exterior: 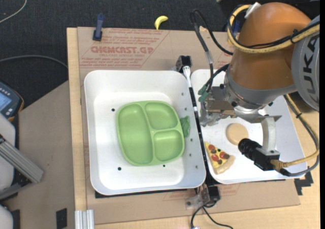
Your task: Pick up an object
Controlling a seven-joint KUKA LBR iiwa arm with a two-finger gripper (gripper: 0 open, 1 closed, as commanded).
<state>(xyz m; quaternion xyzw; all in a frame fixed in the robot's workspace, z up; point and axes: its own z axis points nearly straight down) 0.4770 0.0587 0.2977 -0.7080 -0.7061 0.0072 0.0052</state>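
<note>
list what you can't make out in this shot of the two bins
In the camera view:
1. Far half of the right bin: the arm hangs over it, so whatever lies there is hidden.
2. The small green thing at the right rim of the green plate: too small to identify, and the rim partly hides it.
3. The yellow thing beyond the bench: too small to name.

Free bin floor around green plate

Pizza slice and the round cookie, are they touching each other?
Apart. The camera view shows a strip of white bin floor between the pizza slice and the cookie.
</note>
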